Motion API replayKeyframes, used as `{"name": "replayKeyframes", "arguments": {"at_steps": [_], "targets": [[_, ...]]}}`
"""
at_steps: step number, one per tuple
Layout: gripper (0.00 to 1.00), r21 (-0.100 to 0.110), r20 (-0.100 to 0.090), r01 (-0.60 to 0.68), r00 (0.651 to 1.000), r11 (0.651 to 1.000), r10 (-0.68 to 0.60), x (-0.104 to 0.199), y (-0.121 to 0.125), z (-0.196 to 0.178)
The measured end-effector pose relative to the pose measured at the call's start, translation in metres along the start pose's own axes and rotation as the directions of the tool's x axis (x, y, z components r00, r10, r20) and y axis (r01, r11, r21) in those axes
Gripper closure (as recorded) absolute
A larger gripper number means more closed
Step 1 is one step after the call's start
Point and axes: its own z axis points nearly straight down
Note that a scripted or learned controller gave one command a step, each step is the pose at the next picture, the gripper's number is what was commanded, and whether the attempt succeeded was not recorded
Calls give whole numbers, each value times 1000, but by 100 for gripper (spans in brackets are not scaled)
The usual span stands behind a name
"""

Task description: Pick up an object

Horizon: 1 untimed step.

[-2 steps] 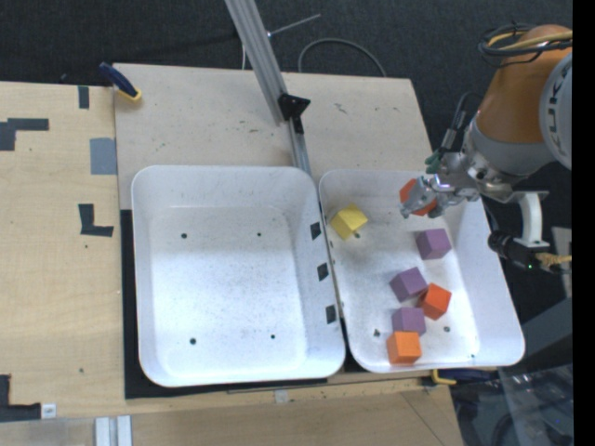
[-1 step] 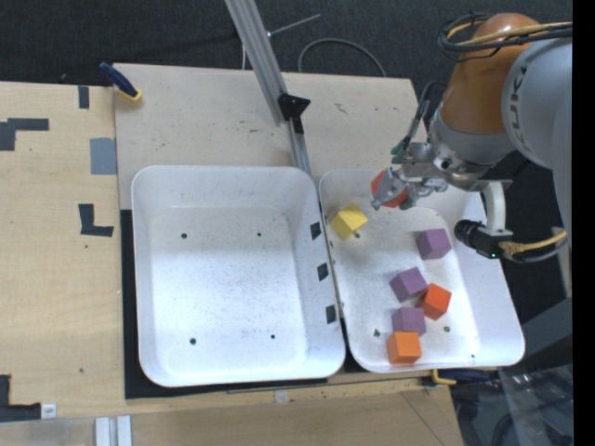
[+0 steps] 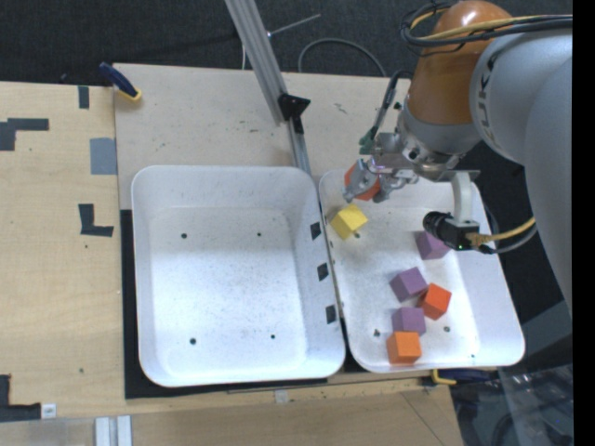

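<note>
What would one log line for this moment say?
gripper: over right bin, at orange block | yellow block: just below | grasp: unclear

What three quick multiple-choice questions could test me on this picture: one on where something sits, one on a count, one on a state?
1. Where is the yellow block?
A. In the right bin, near its left wall
B. In the left bin
C. On the bare bench

2. How many purple blocks lie in the right bin?
A. One
B. Three
C. Five

3. What is in the left bin?
A. A pile of blocks
B. The gripper
C. No blocks

Answers: 1 A, it lies just inside the right bin's left wall. 2 B, three purple blocks show among two orange ones. 3 C, its white floor shows just dark specks.
</note>
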Motion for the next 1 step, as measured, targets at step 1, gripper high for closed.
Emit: {"name": "replayKeyframes", "arguments": {"at_steps": [1], "targets": [[100,0,1,-1,1000,1000,1,43,12,2]]}}
